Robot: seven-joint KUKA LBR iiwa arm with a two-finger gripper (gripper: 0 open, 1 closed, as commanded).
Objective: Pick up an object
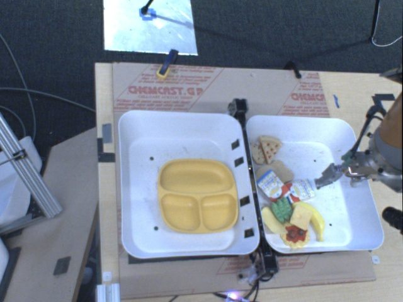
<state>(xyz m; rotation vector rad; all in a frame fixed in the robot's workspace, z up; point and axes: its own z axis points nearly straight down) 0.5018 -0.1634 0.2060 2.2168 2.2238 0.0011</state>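
From my seat the gripper [322, 177] is hanging low over the right bin [343, 231], reaching in from the right. Can't tell what it's doing at the tip, and I see nothing held in it. The pile of toy food [286, 203] sits just left of it, bunched against the bin's left wall, with the banana [317, 221] at the near end and a waffle wedge [270, 147] at the far end. The left bin [138, 231] has a yellow divided tray [196, 194].
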